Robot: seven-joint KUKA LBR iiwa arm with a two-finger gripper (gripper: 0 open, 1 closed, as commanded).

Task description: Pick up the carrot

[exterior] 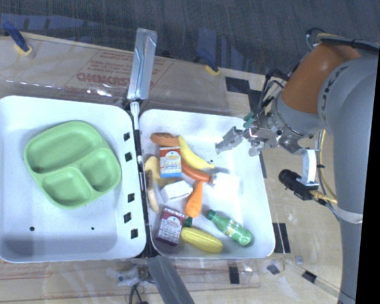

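Observation:
The carrot (195, 199) is a short orange piece lying nearly upright in the middle of the right bin (264, 215), among other toy foods. A second orange-red piece (195, 174) lies just above it, under a yellow banana (192, 155). My gripper (229, 142) hangs over the bin's upper right part, up and to the right of the carrot and apart from it. It stands open with nothing between its fingers.
Around the carrot lie a white block (176, 190), a red carton (170, 163), a red box (171, 226), a corn cob (201, 239), a green bottle (231, 229) and a white sponge (226, 183). The left bin (8, 231) holds a green divided plate (73, 163).

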